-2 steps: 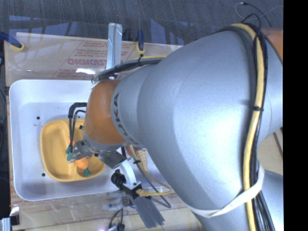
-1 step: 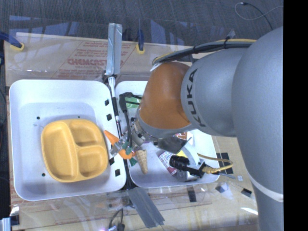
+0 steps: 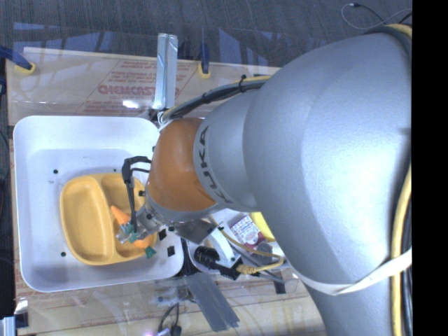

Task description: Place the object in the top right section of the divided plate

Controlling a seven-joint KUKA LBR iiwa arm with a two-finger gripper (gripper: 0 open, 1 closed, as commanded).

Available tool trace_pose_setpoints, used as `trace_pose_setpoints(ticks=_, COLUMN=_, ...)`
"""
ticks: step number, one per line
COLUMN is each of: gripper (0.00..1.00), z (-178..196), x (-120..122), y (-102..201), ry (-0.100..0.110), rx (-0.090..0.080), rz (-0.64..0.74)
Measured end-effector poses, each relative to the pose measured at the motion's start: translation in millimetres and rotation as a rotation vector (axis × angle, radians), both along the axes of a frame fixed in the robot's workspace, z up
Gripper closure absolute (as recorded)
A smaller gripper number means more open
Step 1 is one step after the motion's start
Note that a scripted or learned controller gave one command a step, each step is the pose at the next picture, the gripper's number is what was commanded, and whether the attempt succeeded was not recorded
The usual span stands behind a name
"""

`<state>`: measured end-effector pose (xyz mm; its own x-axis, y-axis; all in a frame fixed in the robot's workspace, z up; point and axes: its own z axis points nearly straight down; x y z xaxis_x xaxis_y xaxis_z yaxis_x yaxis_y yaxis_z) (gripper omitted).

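pincer (image 3: pixel 133 235) low over the yellow divided plate (image 3: pixel 84 219) in the left bin (image 3: pixel 35 187); grip state: cannot tell (arm masks it). orange object (image 3: pixel 120 215) lies in a plate section at the tips. looks light, smooth, maybe slippery; pinch its middle

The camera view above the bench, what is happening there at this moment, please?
The grey arm with the orange band reaches in from the right and hangs low over the left shallow white bin. In that bin lies a yellow divided plastic plate. The two-finger gripper sits just above the plate's right-hand sections, right by a small orange object lying there. Whether it actually holds that object cannot be told. Small packets lie in the right bin, partly under the arm.
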<state>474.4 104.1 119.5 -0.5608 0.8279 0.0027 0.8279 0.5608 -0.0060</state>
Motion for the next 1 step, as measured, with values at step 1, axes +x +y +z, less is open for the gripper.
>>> trace_pose_setpoints(ticks=1, gripper=1.00, z=-7.5, x=3.8, y=84.7, ry=-0.011, rx=-0.006, rz=-0.238)
